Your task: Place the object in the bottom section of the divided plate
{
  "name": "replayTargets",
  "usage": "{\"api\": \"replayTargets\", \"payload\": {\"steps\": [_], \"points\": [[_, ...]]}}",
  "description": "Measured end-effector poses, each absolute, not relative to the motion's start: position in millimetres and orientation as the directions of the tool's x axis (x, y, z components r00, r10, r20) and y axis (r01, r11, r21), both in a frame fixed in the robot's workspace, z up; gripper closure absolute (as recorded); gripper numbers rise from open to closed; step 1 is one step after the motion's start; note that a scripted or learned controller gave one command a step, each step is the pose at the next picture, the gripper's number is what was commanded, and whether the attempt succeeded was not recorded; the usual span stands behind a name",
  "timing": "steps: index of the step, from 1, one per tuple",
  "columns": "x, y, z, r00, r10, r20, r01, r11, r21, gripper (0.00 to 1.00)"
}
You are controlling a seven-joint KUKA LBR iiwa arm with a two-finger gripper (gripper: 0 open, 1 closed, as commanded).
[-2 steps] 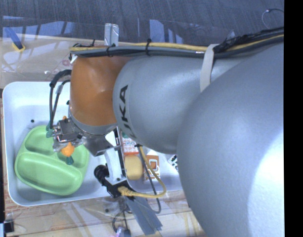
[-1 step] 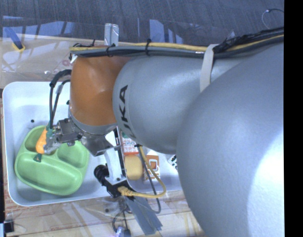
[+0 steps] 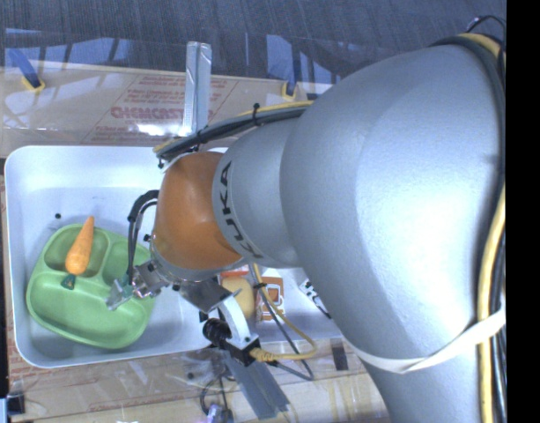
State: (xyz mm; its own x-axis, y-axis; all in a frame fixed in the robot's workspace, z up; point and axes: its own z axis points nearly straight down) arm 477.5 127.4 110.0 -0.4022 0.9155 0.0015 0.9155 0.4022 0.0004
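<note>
My jaws [image 3: 122, 298]: can't tell their state, at plate [image 3: 85, 315] lower right; carrot [image 3: 80, 246] in upper-left section, bottom section still unfilled.

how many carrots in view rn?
1. The carrot lies in an upper section of the green divided plate in the left bin. The arm covers the right side, so more could be hidden.

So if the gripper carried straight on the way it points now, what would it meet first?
Most likely the green plate: the gripper points left and down over its near, large section. Height above it is unclear. The carrot lies in an upper section, off that line.
</note>
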Motion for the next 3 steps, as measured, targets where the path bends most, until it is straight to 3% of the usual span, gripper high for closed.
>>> {"api": "replayTargets", "payload": {"steps": [3], "points": [[477.8,127.6,110.1,-0.402,0.916,0.001,0.916,0.402,0.002,0.00]]}}
